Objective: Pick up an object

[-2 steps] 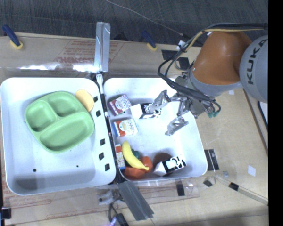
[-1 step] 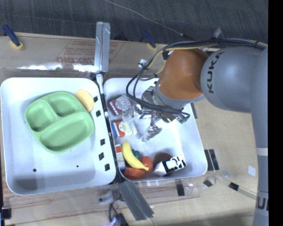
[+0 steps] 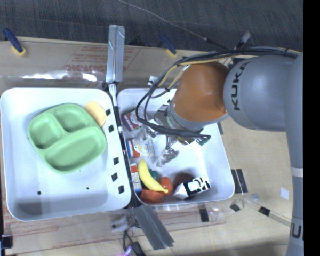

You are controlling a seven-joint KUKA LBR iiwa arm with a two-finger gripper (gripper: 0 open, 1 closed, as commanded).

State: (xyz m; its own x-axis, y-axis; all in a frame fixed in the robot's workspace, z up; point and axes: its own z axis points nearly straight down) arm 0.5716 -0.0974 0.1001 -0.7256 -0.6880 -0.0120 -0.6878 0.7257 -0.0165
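Two bins side by side on the bench, left bin (image 3: 10,159) holding a divided plate (image 3: 67,137) with a small rounded piece (image 3: 96,112) at its upper right edge, right bin (image 3: 218,159) holding a banana (image 3: 149,177) among clutter along its near-left side, gripper (image 3: 169,154) above the right bin's middle

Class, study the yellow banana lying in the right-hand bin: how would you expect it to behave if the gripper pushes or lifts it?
The banana is curved and smooth, so it would probably pivot or slip rather than slide straight. It rests against an orange-red item, which may shift with it. It looks like a rigid toy, likely light.
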